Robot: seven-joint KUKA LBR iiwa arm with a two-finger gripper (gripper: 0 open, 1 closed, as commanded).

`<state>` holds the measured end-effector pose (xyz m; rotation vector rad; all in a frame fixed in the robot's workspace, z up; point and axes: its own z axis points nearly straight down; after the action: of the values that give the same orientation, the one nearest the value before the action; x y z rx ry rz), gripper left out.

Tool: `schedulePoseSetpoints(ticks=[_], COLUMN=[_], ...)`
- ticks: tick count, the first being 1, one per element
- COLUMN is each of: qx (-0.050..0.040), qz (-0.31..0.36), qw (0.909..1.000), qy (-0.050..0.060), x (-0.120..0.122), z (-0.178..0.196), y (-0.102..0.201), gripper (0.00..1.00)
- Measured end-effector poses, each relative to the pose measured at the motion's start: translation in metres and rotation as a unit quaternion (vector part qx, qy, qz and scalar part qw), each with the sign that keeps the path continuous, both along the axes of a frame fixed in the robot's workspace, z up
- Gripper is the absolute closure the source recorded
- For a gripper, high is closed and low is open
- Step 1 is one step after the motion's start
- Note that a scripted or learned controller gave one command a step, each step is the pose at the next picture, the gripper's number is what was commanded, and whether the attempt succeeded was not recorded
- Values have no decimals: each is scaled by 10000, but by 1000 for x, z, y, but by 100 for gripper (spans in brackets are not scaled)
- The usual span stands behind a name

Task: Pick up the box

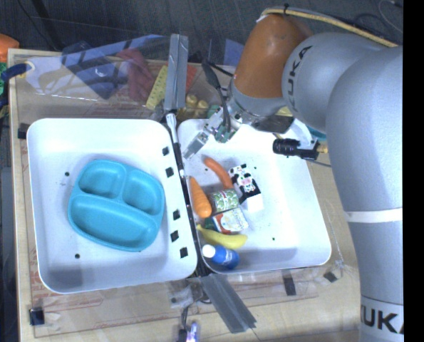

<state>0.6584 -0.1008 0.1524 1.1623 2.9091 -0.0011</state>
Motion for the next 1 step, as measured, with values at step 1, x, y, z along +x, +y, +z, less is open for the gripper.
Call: schedulePoseSetpoints(ticks=[1], qx=[-3], qz=[25], qw=[10000], qy=[-3], x=[0], z=[10], y=[1], gripper=[100])
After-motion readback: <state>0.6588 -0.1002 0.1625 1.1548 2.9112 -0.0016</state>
